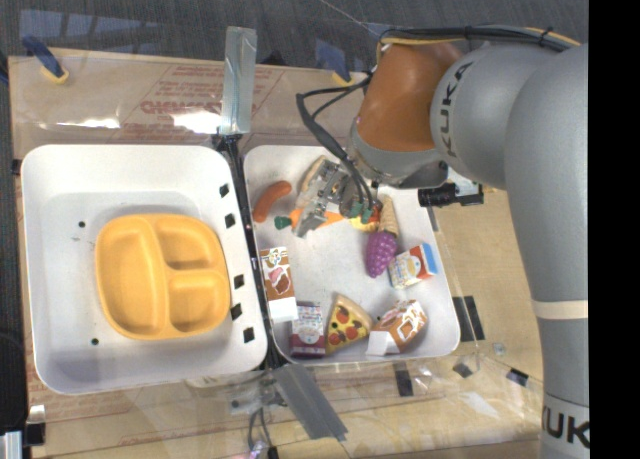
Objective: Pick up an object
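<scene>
Toy carrot (312,217) | under tool (325,197), grip cannot be told | right bin (330,277) | taped bench (130,97)

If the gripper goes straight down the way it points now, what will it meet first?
Most likely the small orange carrot-like toy just under the gripper in the right bin, with the sausage toy close beside it. Depth is unclear from this slanted view, so it may touch the bin floor instead.

Tool (327,197) over right bin (440,297), above carrot (322,216).
</scene>
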{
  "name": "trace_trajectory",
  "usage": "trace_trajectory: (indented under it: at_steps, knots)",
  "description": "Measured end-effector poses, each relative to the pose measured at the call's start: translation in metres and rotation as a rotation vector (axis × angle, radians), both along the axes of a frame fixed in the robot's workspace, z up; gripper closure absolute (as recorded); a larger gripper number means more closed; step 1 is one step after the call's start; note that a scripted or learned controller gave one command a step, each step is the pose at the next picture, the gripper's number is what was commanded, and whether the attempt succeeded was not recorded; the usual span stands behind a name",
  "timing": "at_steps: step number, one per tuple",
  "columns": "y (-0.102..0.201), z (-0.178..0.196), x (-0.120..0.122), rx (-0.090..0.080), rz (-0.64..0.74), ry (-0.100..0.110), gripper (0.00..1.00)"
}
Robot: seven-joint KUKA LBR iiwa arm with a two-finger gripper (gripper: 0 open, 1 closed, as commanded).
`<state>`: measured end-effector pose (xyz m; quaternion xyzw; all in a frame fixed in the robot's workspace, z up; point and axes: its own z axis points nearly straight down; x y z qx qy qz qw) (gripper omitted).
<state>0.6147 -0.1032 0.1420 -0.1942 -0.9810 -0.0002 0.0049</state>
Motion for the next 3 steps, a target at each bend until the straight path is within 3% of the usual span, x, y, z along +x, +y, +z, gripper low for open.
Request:
trace_trajectory:
  at_steps: [1, 2, 3]
  knots:
    - [0.019, 0.080, 0.037, -0.003, 0.131, -0.017, 1.00]
    - [-0.031, 0.155, 0.024, -0.005, -0.158, -0.016, 1.00]
    - [-0.004, 0.064, -0.020, -0.003, -0.210, -0.003, 1.00]
